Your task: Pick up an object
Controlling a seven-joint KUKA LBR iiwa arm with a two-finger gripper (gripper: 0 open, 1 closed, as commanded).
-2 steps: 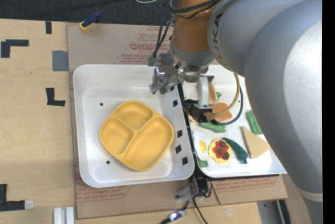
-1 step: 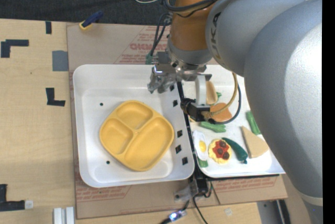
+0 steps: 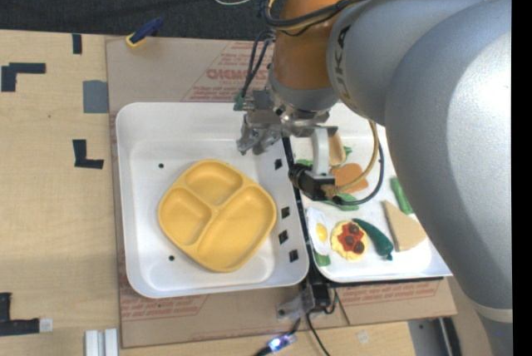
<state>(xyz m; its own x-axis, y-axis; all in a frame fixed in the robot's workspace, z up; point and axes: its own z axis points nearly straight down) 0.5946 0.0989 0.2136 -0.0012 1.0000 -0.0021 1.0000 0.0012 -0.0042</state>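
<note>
The toy food pieces point(image 3: 366, 221) are lying in the right bin point(image 3: 416, 267), among them a green pepper point(image 3: 378, 236), a pizza round point(image 3: 350, 238) and a fried egg point(image 3: 321, 234); the gripper point(image 3: 259, 132) is hanging over the left bin point(image 3: 137, 180), just above the 3-part yellow plate point(image 3: 218, 215); whether it is gripping anything, I cannot tell.

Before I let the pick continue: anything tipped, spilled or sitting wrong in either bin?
Nothing spilled. One oddity: the yellow divided plate in the left bin sits turned at an angle to the bin walls, its lower edge near the front wall. The toy food lies loosely scattered in the right bin. The tool hangs above the left bin's back edge.
</note>
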